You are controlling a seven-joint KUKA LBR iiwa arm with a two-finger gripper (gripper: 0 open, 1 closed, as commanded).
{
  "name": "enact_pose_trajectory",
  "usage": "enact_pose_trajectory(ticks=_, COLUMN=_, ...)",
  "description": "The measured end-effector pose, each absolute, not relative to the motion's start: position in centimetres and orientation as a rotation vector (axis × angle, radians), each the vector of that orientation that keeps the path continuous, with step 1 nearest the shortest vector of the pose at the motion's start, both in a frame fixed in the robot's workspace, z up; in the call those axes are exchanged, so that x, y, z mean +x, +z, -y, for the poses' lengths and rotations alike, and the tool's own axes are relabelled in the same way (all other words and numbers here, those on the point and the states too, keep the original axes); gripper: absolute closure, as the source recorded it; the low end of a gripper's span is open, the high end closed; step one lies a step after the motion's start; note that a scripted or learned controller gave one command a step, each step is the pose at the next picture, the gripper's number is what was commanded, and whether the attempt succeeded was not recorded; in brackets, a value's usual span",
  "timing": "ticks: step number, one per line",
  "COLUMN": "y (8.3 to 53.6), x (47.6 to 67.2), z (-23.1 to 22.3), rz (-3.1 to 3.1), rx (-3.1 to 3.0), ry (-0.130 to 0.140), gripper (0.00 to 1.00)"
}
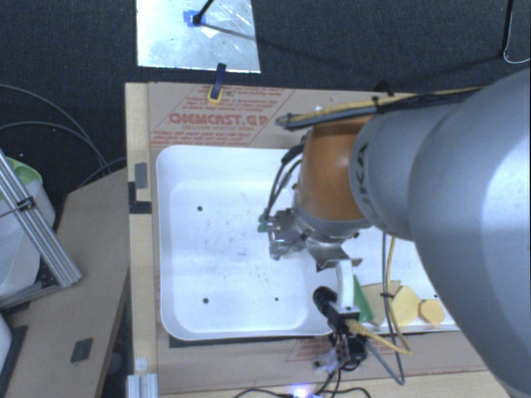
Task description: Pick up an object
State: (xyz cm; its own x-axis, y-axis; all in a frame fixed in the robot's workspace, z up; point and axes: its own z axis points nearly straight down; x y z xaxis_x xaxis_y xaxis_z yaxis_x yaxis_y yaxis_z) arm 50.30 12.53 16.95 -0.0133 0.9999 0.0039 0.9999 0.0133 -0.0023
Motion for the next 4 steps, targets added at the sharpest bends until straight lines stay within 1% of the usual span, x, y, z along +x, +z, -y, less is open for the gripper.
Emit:
enact_pose_trajectory(ticks=1, y=41.8, x=57.4, z=-11.7, rz=2.236, rx=-2.225, ry=-0.029, gripper=1.0)
enact_pose_trajectory(ticks=2, y=54.4, x=53.8, z=-16.2, rz=2.237, rx=-2.215, ry=-0.028, gripper=1.0)
enact_pose_trajectory(ticks=3, y=53.5, x=50.7, z=-23.9, rz=2.234, rx=-2.206, ry=-0.006, gripper=1.0)
enact_pose_trajectory(ticks=4, y=48.1, x=58.0, z=-23.3, rz=2.22, rx=-2.224, ry=0.004, gripper=1.0)
